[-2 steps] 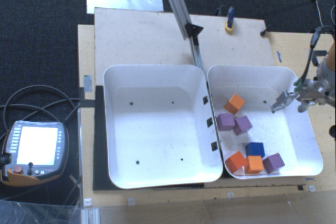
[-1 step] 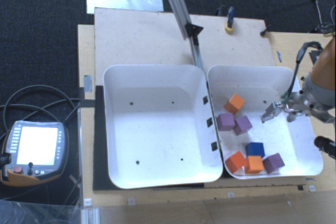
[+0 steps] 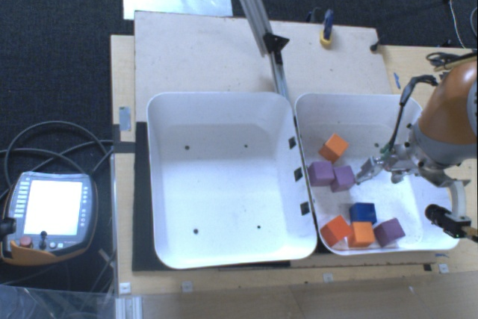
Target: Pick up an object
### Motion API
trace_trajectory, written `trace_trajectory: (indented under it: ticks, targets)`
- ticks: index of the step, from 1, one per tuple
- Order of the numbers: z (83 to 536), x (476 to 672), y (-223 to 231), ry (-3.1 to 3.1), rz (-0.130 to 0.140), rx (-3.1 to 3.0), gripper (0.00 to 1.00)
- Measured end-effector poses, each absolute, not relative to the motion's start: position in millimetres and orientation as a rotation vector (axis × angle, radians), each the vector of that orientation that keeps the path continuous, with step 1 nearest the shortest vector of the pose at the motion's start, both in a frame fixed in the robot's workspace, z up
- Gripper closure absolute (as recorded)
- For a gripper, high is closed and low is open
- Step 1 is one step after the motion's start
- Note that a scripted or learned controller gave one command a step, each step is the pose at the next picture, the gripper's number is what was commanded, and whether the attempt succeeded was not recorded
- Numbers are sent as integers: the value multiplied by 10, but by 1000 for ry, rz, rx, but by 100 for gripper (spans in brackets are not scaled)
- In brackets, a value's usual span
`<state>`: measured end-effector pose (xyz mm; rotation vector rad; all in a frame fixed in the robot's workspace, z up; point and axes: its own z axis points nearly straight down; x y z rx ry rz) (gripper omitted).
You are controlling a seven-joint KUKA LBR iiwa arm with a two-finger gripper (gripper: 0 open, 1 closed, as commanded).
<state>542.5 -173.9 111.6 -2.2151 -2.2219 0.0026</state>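
The right bin (image 3: 351,98) holds several blocks. An orange block (image 3: 334,147) lies near its middle, with two purple blocks (image 3: 321,173) (image 3: 343,178) side by side just below it. Along the front wall sit a blue block (image 3: 363,211), two orange blocks (image 3: 336,228) (image 3: 362,234) and a purple block (image 3: 389,231). My gripper (image 3: 367,169) reaches in from the right, low in the bin, its tip just right of the right-hand purple block. Nothing shows in its grasp.
The left bin (image 3: 224,98) stands beside the right one, separated by a shared wall with black clips (image 3: 297,174). A slanted metal pole (image 3: 254,4) crosses the back board. A teach pendant (image 3: 48,214) lies at the far left.
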Motion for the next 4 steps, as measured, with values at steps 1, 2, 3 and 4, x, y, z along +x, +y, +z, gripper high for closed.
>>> trace_trajectory:
  ticks: [1, 2, 3, 4]
  targets:
    - [1261, 5445, -1752, -2228, -3, -2219, 100]
    - [1835, 5386, -1701, -2231, -6, -2221, 100]
    - [2320, 5409, -1705, -2232, -7, -2221, 100]
    - [2247, 5592, -1248, -2234, -4, -2212, 100]
